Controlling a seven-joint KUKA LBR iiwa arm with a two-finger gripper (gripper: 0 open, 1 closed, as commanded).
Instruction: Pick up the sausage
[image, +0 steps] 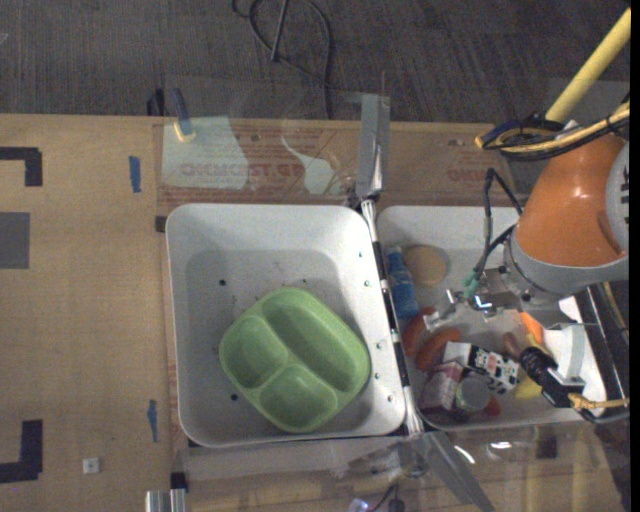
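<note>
From the camera above, the wooden bench (80, 330) carries two shallow white bins side by side. The left white bin (195, 240) holds just a light green plastic plate with three compartments (293, 358), lying flat toward the bin's near right corner, well clear of the work.

The right white bin (455, 222) is crowded. A blue plastic bottle (402, 285) lies along its left wall, and a tan rounded potato-like piece (427, 264) sits near its far edge. The reddish-brown sausage (437, 343), the thing to be picked, lies about mid-bin, slightly toward the left wall, partly under neighbouring clutter: a white box with dark print (483, 364) touches its near-right side, and a small round jar (470, 394) sits by the near edge.

The grey arm with its orange band (570, 205) reaches in over the bin's right edge, placing the jaws (480, 298) above the middle, just right of and beyond the sausage. Probably this stance is a lead-up to a descent. Whether the jaws are released or clenched I cannot tell; nothing is visibly between them.
</note>
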